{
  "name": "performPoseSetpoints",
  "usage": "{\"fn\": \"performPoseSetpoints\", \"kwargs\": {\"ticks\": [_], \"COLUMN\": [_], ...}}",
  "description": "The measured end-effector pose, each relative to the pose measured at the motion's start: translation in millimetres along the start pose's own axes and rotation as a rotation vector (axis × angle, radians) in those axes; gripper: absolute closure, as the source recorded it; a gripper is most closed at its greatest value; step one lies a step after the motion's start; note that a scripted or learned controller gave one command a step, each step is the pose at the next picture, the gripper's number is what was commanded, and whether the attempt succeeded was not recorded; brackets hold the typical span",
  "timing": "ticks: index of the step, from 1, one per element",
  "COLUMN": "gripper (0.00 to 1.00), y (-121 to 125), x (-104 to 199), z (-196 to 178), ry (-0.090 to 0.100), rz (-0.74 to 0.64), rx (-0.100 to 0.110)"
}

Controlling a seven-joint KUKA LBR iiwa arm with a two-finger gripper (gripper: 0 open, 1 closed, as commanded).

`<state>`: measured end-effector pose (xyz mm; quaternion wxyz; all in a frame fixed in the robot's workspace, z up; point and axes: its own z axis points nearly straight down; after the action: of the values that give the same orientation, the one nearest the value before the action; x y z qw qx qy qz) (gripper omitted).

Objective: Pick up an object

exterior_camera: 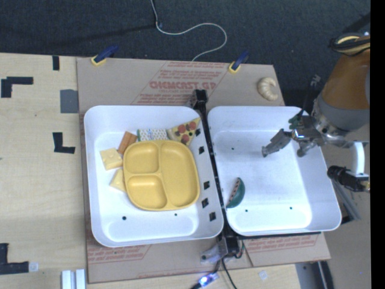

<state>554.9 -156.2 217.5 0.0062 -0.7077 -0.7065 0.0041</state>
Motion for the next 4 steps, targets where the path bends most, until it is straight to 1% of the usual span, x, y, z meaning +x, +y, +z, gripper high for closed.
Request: {"fn": "performPoseSetpoints", "kwargs": {"ticks": [1, 2, 3, 4], "gripper": [0.00, 0.00, 0.00, 0.00], "y": [3, 4, 12, 13], "x": [0, -5, 1, 2], "z": [-7, 38, 88, 135], "ry": [-0.002, -0.003, -0.002, -0.004], "rz": [-0.003, -0.003, -0.004, -0.004], "rx": [-0.013, -0.010, -0.008, -0.013]}}
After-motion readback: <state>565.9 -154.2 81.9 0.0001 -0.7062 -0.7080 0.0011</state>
